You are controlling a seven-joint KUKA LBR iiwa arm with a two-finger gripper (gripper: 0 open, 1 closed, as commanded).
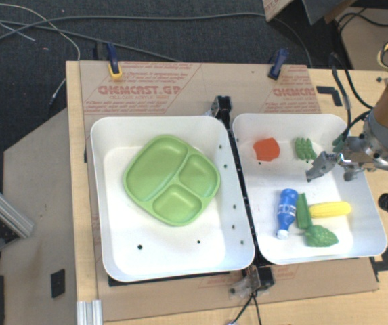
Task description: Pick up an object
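Observation:
My gripper hangs over the right part of the right bin, its two fingers spread apart with nothing between them. Just below it lies a yellow corn cob. A blue bottle with a white cap lies left of a dark green stick. A green leafy piece sits near the bin's front. Toward the back of the bin lie an orange-red block and a small green ridged toy.
The left bin holds a light green divided plate. A black clip sits at the back between the bins. Cables run along the bench at the right, and a cardboard sheet lies under both bins.

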